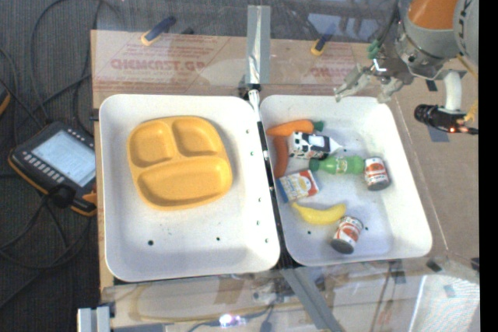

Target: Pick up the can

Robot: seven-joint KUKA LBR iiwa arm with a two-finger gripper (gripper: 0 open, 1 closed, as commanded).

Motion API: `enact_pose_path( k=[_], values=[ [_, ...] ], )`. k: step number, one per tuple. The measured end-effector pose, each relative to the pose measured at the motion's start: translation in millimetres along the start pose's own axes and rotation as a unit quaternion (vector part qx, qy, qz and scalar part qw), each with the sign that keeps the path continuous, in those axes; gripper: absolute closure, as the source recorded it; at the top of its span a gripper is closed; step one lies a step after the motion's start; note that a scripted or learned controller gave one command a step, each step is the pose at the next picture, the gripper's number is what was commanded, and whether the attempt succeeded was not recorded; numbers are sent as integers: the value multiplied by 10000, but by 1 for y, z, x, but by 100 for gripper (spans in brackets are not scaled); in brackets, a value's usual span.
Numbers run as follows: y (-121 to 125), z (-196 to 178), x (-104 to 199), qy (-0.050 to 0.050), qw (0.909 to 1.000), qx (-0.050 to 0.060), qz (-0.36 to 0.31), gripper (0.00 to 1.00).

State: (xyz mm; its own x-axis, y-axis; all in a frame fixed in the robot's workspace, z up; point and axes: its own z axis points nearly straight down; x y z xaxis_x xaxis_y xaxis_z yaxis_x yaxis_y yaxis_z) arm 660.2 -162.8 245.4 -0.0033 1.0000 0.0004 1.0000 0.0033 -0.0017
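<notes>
Two small red-labelled cans lie in the right bin (411,190). One can (377,172) rests on its side near the bin's right wall, beside a green bottle. The other can (348,234) lies tilted near the front edge, its dark end facing the front. My gripper (363,90) hangs above the bin's back rim at the upper right, well behind both cans. It is open, its fingers spread, with nothing between them.
The right bin also holds a carrot (289,128), a black-and-white cow toy (311,144), a green bottle (342,165), a small carton (299,185) and a banana (319,211). A yellow divided tray (180,161) sits in the left bin (109,167).
</notes>
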Motion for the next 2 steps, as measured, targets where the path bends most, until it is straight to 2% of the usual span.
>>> enact_pose_path(
  k=[1, 2],
  values=[
    [-50, 41, -30, -17, 10000, 6, -16, 0],
    [-50, 40, -30, -17, 10000, 4, -17, 0]
  ],
)
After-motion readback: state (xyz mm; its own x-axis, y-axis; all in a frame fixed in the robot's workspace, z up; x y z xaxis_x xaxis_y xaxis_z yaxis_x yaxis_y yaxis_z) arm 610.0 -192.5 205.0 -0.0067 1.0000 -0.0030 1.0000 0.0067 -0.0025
